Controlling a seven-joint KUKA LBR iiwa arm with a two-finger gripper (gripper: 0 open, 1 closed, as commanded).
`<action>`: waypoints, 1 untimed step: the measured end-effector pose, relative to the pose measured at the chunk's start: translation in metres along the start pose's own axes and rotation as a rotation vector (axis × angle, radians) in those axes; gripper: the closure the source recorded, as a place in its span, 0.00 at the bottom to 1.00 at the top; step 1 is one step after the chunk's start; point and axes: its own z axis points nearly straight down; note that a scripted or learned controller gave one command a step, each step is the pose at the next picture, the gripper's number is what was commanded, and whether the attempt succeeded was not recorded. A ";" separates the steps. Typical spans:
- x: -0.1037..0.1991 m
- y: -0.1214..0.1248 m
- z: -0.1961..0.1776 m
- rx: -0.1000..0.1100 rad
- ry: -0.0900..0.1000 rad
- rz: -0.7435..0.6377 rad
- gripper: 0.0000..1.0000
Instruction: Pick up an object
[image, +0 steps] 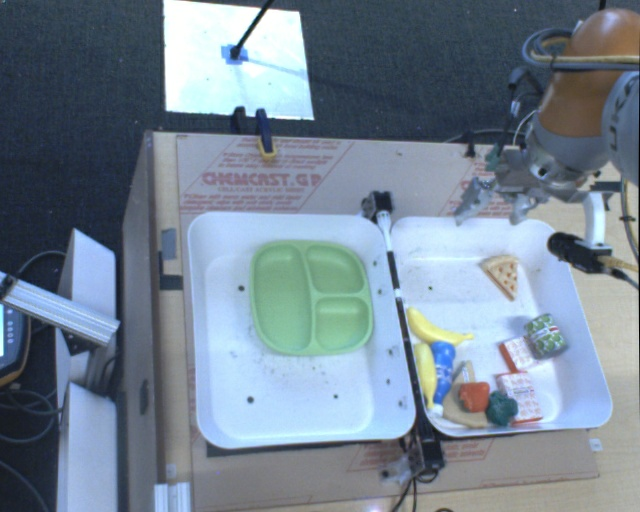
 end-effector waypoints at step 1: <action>-0.073 -0.016 0.083 0.002 -0.001 0.002 0.00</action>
